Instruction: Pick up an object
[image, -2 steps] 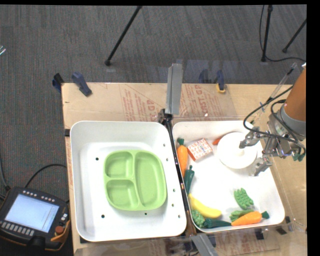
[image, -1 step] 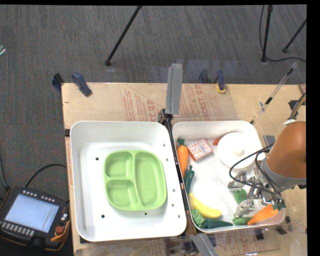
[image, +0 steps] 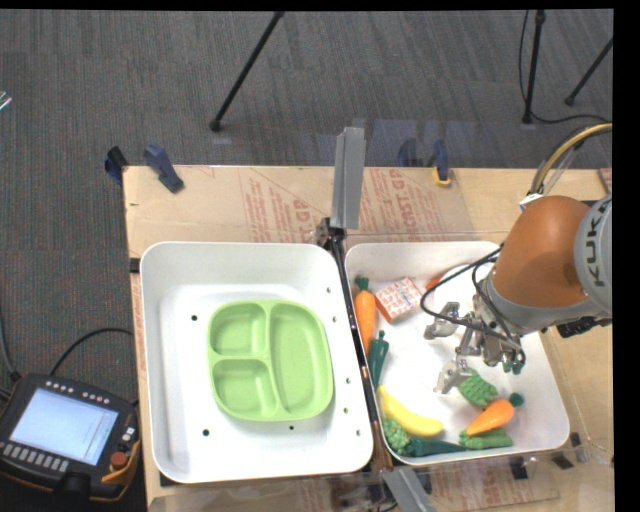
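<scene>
One green toy (image: 477, 388) lies just beside the claw (image: 457, 379)

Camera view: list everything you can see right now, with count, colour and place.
bins: 2, white, side by side on the bench
divided plate: 1, light green, middle of the left bin
carrots: 2, orange, one at the right bin's left wall, one at its front right
banana: 1, yellow, front of the right bin
small box: 1, red and white, back of the right bin
green toy vegetables: several, scattered along the right bin's left and front
control tablet: 1, dark, floor at lower left
arm: 1, grey and orange, over the right bin
end effector: 1, metal, low in the right bin
</scene>
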